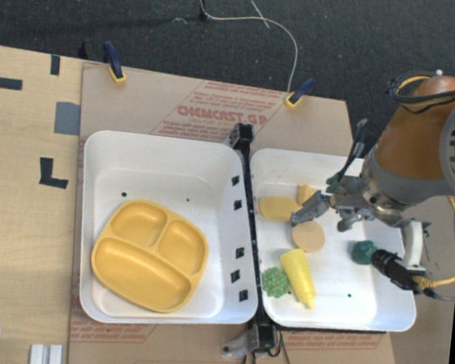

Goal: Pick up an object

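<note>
Two white bins [94, 203] are sitting on cardboard [219, 111] over a wooden bench [3, 217]. The gripper [326, 214] is hovering with jaws spread and empty; a tan round piece [308, 238] is lying just below them.

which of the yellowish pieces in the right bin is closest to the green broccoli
The bright yellow corn, lying right beside the broccoli; the paler pieces sit farther up the bin.
</note>
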